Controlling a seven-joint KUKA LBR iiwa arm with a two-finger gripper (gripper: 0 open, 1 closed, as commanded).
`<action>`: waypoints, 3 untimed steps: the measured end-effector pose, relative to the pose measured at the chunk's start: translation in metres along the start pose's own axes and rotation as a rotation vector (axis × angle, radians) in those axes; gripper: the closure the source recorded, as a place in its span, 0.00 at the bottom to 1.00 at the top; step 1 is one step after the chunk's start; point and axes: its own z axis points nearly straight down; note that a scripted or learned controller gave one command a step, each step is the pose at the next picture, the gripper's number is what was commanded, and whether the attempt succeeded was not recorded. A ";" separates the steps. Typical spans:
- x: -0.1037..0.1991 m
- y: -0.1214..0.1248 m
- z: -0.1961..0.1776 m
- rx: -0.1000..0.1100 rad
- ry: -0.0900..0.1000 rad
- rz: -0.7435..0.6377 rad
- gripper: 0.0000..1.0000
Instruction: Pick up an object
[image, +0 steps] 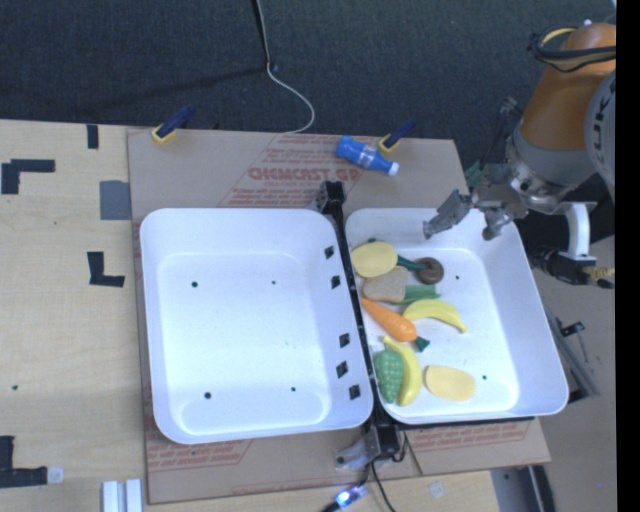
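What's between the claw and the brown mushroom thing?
Just bare white bin floor, seen in the camera view. The open claw hangs above the bin's far edge; the brown mushroom lies below it.

The grey KUKA arm with its orange band (568, 95) reaches in from the right, its wrist angled down and to the left. The two-finger metal gripper (468, 222) hangs at the end, its two grey fingers (443, 217) spread well apart, with nothing to be seen between them.
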 end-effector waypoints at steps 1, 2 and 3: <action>0.046 0.025 0.093 0.007 0.002 -0.004 0.00; 0.138 0.046 0.060 -0.004 0.003 -0.009 0.00; 0.132 0.044 0.052 0.001 0.000 -0.003 1.00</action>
